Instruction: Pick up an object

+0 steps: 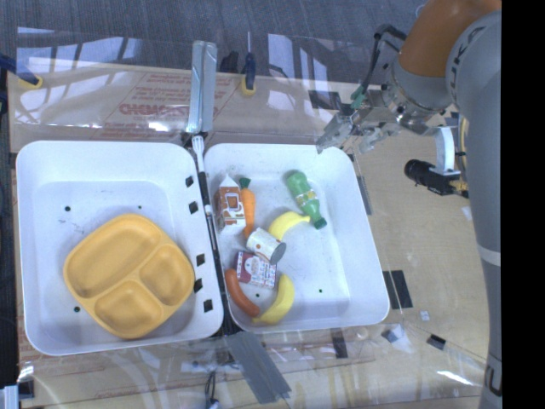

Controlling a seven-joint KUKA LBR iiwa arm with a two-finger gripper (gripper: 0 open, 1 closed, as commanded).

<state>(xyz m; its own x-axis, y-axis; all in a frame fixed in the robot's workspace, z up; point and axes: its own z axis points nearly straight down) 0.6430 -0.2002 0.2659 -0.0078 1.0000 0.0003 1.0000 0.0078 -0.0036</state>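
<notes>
We take the right-hand shallow white bin (362, 254) as our landmark. The grey arm's gripper (347, 140) hangs over that bin's far right corner, just above the rim, and we cannot tell whether its fingers are open or closed; nothing shows between them.

Inside the bin, a green plastic bottle (304, 198) lies tilted nearest that corner. A yellow toy banana (287, 223) curves just below the bottle, and a small white can (266, 246) lies touching the banana's lower end. Against the bin's left wall stands a small orange-and-white carton (229, 206) with an orange toy carrot (248, 209) beside it. Toward the near edge, a red-and-white packet (255, 271) rests over a red toy sausage (240, 293) and a second yellow banana (280, 303).

Left of our landmark, touching it, the other white bin (43, 186) holds a yellow divided plastic tray (128, 274). Both bins sit on the counter (426, 262).
</notes>
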